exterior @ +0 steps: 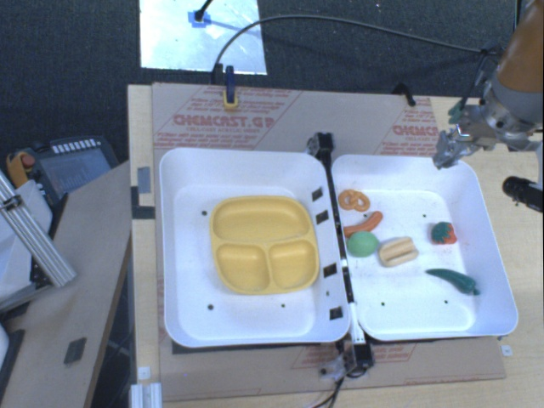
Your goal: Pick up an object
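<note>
Five small toy foods lie below the gripper [448, 153], whose finger state is unclear; nearest, the strawberry [442, 233] looks light, rigid, best pinched across its middle.

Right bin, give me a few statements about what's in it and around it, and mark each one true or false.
1. The yellow divided tray lies in the right bin. False: it lies in the left bin.
2. The green ball sits beside the hot dog bun. True.
3. The pincer is holding the pretzel. False: the pretzel lies on the bin floor; the pincer is above the bin's far right corner.
4. The green pepper lies nearer the front edge than the strawberry. True.
5. The sausage lies between pretzel and ball. True.
</note>
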